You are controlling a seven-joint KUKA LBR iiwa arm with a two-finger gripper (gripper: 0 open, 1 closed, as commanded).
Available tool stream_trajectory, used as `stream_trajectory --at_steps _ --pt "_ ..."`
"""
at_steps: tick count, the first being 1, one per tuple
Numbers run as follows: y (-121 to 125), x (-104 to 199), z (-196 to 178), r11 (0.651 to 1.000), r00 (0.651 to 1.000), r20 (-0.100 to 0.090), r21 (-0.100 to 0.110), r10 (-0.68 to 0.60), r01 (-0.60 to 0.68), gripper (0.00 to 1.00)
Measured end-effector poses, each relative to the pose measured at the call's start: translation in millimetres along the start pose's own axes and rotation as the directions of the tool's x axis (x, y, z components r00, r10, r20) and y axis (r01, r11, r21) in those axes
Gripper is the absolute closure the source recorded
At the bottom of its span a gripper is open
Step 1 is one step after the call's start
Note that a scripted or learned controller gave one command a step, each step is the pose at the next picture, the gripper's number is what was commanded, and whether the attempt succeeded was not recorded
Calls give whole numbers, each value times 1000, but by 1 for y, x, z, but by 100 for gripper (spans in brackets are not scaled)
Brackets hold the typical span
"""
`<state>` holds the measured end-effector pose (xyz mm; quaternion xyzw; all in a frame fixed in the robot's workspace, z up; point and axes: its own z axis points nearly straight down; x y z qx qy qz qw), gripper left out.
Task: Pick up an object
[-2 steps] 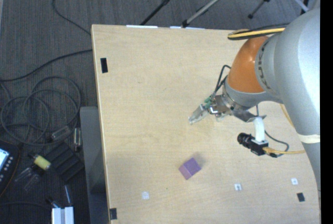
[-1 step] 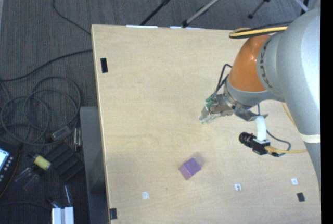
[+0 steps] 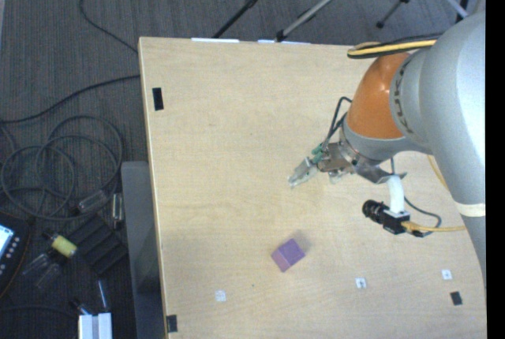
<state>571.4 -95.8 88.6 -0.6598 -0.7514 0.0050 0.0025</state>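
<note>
One target: we see a purple block [image 3: 288, 254] on the bench [image 3: 221, 172];
Gripper [image 3: 300, 176]: fingers parted, grasping nothing;
Bearing: block lies below-left of us, well apart.

Small purple block [image 3: 288, 254], flat on tan board, turned diagonal, lower centre of frame, nothing of mine touching.
</note>
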Motion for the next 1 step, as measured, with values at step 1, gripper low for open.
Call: stream_trajectory --at_steps 1 --pt "-1 1 -7 1000 1000 -1 5 0 0 100"
